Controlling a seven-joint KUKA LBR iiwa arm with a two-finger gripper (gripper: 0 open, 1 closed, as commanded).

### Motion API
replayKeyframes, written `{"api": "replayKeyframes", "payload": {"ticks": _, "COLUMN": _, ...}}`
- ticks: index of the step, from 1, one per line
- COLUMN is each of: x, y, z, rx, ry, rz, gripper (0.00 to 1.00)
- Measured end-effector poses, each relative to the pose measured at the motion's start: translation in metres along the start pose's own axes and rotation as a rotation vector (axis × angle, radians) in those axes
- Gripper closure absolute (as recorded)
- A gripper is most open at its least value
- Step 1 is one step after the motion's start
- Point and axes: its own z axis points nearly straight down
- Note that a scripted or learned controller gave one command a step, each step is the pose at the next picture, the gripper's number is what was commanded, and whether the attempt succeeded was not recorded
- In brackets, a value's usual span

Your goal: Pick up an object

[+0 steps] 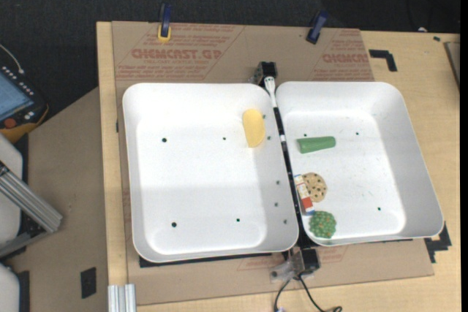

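A yellow oblong object [254, 127] lies in the left bin [146, 157], close to its right wall. In the right bin [395, 157] a green flat piece [316, 145] rests near the left wall. Below it lies a round cookie with dark chips [314, 186], next to a small red and white item [303, 198]. A green bumpy broccoli-like piece [322, 224] sits in that bin's front left corner.
Both bins sit on a brown cardboard sheet [219, 47] held by two blue clamps [165, 20] at the back edge. A black clip [266, 71] joins the bins at the back, another [307, 259] at the front. A metal rail [29, 193] lies at far left.
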Motion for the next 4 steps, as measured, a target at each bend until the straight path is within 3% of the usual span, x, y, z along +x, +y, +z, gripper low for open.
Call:
{"api": "replayKeyframes", "payload": {"ticks": 1, "x": -0.004, "y": -0.038, "z": 0.059, "rx": 0.021, "ry": 0.009, "rz": -0.001, "gripper": 1.00}}
{"api": "replayKeyframes", "payload": {"ticks": 2, "x": -0.008, "y": -0.062, "z": 0.198, "rx": 0.028, "ry": 0.013, "rz": -0.001, "gripper": 1.00}}
{"api": "replayKeyframes", "payload": {"ticks": 3, "x": 0.067, "y": -0.016, "z": 0.140, "rx": 0.008, "ry": 0.007, "rz": -0.013, "gripper": 1.00}}
{"api": "replayKeyframes", "payload": {"ticks": 4, "x": 0.056, "y": -0.061, "z": 0.146, "rx": 0.019, "ry": 0.009, "rz": -0.002, "gripper": 1.00}}
